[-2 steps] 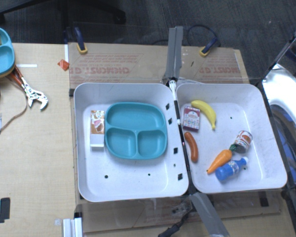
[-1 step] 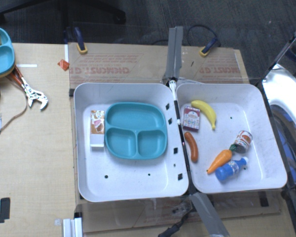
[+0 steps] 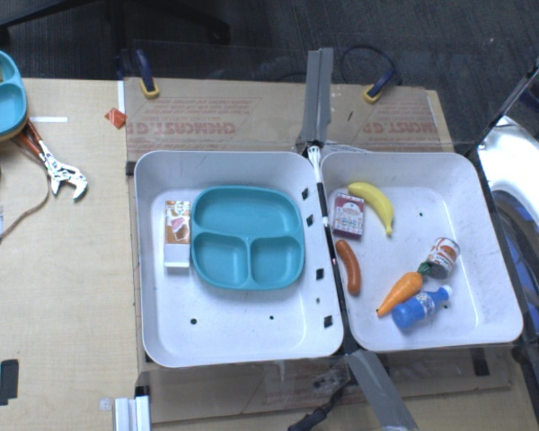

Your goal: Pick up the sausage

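How my jaws stand I cannot tell. A pale grey curve of my arm [image 3: 514, 162] comes in at the right edge, beside the far right corner of the right bin [image 3: 467, 326].

The sausage [image 3: 348, 267] lies flat in that right bin, at the side farthest from my arm, close along the wall it shares with the left bin [image 3: 157, 326]. It runs roughly lengthwise, away from the camera, and nothing rests on it. Just beyond its far end sits a small red packet [image 3: 348, 215], very near it; whether the two touch I cannot tell. A banana [image 3: 375, 203] curves beside the packet, on the side nearer my arm.

Between the sausage and my arm lie three more things, grouped together: a carrot [image 3: 400, 294] slanted with its tip toward the near wall, a small can [image 3: 441, 257] tipped over by the carrot's green end, and a blue bottle [image 3: 420, 308] on its side just beside the carrot. The carrot is near the sausage but apart from it.

In the left bin, well away from my arm, a teal divided plate [image 3: 249, 238] sits in the middle with a small box [image 3: 177, 233] against its far side.

On the wooden surface [image 3: 54, 285] past the bins lie a wrench [image 3: 63, 176] and a teal bowl [image 3: 0, 97].
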{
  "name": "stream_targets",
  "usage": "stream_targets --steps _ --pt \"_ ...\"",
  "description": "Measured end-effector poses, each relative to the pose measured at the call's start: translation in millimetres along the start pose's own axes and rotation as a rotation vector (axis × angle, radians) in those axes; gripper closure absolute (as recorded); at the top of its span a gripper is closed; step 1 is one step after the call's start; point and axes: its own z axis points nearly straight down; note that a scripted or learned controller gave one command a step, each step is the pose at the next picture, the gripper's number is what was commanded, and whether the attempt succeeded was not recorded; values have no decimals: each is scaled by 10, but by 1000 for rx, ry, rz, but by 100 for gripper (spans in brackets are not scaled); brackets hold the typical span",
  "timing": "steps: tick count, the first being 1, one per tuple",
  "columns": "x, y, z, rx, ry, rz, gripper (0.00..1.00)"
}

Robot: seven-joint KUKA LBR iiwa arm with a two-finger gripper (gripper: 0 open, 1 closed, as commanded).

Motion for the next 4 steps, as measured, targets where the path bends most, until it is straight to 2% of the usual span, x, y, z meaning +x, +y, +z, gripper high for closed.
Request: stream_targets --steps 4 --pt "22 103 -239 26 -16 -15 100"
